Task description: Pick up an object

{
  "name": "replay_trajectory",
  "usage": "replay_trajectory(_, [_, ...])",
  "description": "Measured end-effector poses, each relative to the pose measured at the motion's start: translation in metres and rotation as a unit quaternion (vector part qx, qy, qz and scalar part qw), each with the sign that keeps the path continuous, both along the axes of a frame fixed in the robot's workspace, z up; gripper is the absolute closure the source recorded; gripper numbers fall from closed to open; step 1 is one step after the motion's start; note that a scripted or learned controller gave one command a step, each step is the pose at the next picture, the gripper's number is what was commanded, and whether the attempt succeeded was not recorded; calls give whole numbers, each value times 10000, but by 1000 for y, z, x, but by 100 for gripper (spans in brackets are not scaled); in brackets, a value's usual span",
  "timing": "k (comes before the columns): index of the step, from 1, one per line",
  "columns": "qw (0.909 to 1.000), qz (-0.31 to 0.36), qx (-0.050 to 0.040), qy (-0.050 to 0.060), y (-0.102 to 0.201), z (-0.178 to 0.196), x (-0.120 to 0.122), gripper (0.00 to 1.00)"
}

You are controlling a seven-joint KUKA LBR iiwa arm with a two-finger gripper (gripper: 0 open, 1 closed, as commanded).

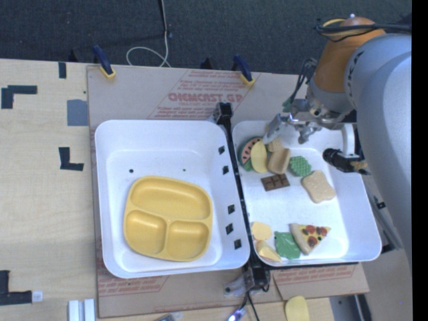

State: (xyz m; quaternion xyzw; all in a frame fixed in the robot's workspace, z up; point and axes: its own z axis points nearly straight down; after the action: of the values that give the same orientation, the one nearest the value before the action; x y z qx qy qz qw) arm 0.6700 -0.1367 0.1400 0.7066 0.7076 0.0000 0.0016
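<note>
My gripper (289,131) hangs over the far end of the right bin (354,199), its two fingers spread apart with nothing between them. Just below it lie a tan bread piece (279,159), a yellow round piece (259,158) and a watermelon slice (248,154). A brown chocolate bar (275,182), a green waffle (299,165) and a toast slice (318,186) sit mid-bin. Near the front edge are a pizza slice (309,236), a green leaf (287,245) and yellow chips (262,231).
The left bin (107,179) holds a yellow divided plate (168,217). The grey arm (381,112) fills the right side above the right bin. A yellow item (296,307) lies on the bench in front of the bins.
</note>
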Motion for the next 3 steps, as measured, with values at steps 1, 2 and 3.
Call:
replay_trajectory(1, [10000, 1, 10, 18, 17, -50, -69, 0])
replay_trajectory(2, [9998, 7, 25, 207, 17, -57, -6, 0])
replay_trajectory(3, [9997, -3, 13, 228, 15, -48, -8, 100])
